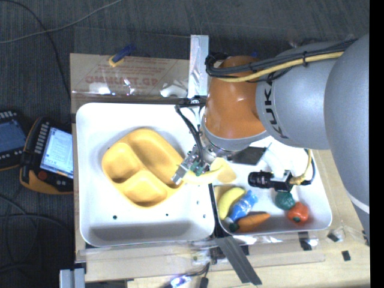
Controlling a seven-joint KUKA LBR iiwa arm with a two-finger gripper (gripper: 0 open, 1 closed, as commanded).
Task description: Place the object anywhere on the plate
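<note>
A yellow plate [139, 165] with two hollows lies in the left white bin [96, 221]. My gripper [187, 168] hangs over the plate's right edge, close to the wall between the two bins. A small green and pale yellow thing [200, 170] sits right at the gripper's tip, and a pale yellow piece [224, 171] spreads from it into the right bin. Whether the gripper holds it is hidden by the wrist. The orange band of the arm [237, 110] covers the far part of the right bin.
The right bin [321, 221] holds a banana [228, 199], a blue bottle [242, 207], a carrot [253, 221], a green piece [284, 200] and a red fruit [298, 212]. A flat black thing [249, 155] lies under the arm. A handheld screen [51, 158] lies left of the bench.
</note>
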